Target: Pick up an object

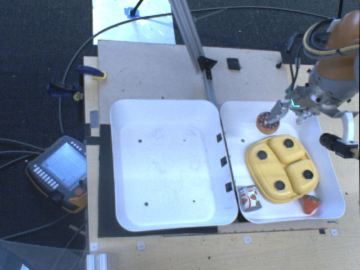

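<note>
The right bin [236, 128] holds a yellow four-lobed tray-like object [282, 168] with dark dots, a small brown round object [268, 122] near its far wall, a small printed packet [249, 198] at its near left corner and a red strawberry-like piece [310, 205] at the near right. My gripper [289, 111] hangs over the far right part of this bin, one finger [277, 112] reaching down just right of the brown round object. Nothing shows held between its fingers.
The left bin [166, 162] lies beside the right one, joined by black clips [223, 161]. A metal pole [188, 27] rises at the back. A teach pendant [59, 173] and cables lie left of the bench.
</note>
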